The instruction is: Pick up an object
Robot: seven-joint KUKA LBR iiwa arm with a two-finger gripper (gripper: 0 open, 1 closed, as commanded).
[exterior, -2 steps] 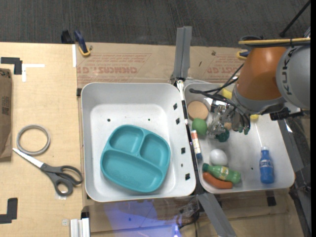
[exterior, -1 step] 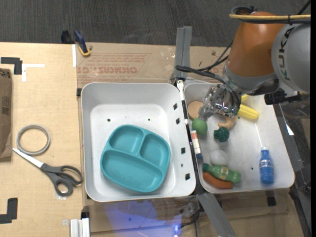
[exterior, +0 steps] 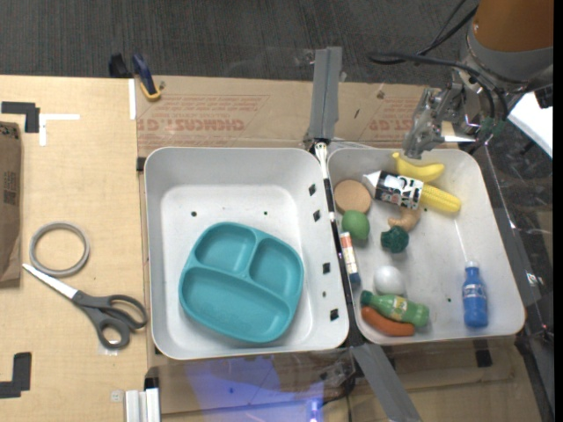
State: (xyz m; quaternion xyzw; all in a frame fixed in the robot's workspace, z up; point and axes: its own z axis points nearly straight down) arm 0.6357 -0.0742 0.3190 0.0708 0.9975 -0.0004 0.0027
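Gripper (exterior: 420,139) at top edge of right bin (exterior: 501,236), just above banana (exterior: 420,168); fingers pointing down, can't tell if spread or pressed together, nothing visibly pinched. In right bin: banana near top w/ black-white can (exterior: 398,190) touching it, yellow piece (exterior: 437,200) beside can, tan round item (exterior: 354,195), green pear-ish item (exterior: 355,225), broccoli (exterior: 395,240), white ball (exterior: 388,280), green bottle (exterior: 398,305), orange carrot-like piece (exterior: 385,323) at bottom, blue bottle (exterior: 474,295) at right. Left bin (exterior: 167,192) w/ teal divided plate (exterior: 242,280). Scissors (exterior: 88,303) & tape roll (exterior: 59,248) on bench at left

Arm (exterior: 515,16) cropped at top edge
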